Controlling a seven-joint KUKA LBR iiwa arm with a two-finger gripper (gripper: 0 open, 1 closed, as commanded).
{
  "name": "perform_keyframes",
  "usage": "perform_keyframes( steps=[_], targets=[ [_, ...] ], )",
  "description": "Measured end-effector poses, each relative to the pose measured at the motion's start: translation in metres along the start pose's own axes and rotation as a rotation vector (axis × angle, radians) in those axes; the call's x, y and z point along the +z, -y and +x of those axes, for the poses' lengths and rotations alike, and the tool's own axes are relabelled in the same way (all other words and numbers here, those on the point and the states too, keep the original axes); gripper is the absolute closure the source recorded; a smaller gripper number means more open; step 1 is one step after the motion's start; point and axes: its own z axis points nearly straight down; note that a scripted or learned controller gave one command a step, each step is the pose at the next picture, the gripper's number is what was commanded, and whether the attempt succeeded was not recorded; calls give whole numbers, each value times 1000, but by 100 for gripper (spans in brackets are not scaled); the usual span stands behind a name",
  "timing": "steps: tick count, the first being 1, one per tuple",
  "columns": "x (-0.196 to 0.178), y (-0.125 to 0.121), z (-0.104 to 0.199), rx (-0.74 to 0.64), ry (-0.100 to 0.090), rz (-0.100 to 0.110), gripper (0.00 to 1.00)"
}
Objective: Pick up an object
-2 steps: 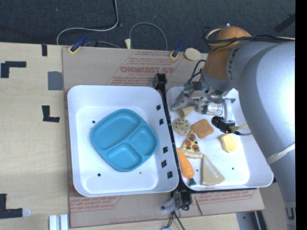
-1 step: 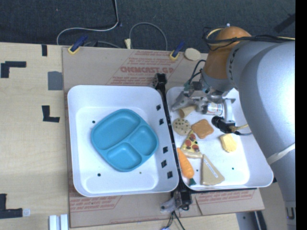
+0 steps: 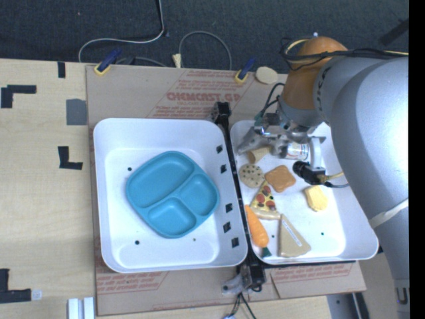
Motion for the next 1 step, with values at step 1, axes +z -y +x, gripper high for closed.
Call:
perform_keyframes(
  steps=[1],
  targets=[
    [0,0,0,-1,0,0,0]
  ],
)
